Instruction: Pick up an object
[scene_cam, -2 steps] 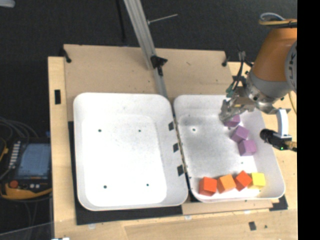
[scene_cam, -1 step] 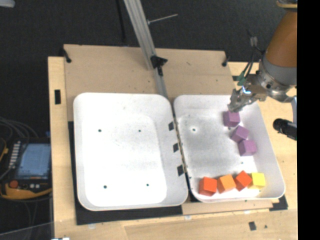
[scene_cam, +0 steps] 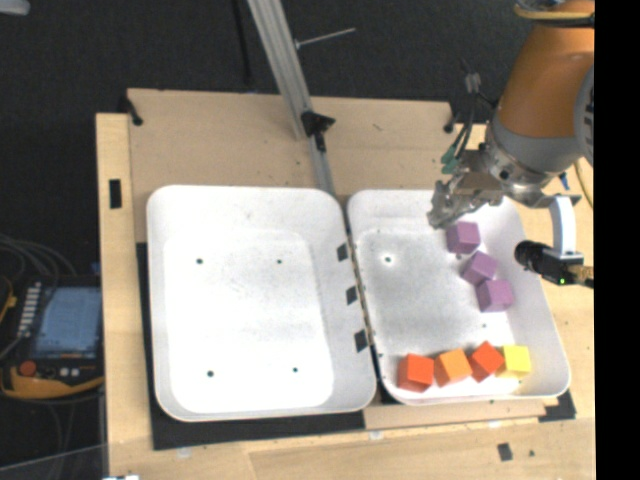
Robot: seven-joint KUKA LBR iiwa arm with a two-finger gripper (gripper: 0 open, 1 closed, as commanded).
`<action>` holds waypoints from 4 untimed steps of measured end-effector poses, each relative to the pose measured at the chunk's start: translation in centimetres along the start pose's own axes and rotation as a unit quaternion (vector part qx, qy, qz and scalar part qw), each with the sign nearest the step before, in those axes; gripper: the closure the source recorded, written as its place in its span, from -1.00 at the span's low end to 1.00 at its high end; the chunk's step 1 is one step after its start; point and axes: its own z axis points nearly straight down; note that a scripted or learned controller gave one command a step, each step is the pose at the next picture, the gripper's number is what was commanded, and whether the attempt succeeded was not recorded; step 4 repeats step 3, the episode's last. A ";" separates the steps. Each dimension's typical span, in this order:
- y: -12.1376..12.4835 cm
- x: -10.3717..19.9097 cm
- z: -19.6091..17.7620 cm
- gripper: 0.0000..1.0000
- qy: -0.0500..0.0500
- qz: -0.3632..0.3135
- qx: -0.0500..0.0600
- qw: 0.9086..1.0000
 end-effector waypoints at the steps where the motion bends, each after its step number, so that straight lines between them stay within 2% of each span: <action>1: -0.6 5.3 -0.1 1.00 0.000 -0.001 0.001 1.000; 3: -2.6 15.6 3.7 1.00 0.000 0.000 0.001 1.000; 4: -2.6 15.6 3.7 1.00 0.000 0.000 0.001 1.000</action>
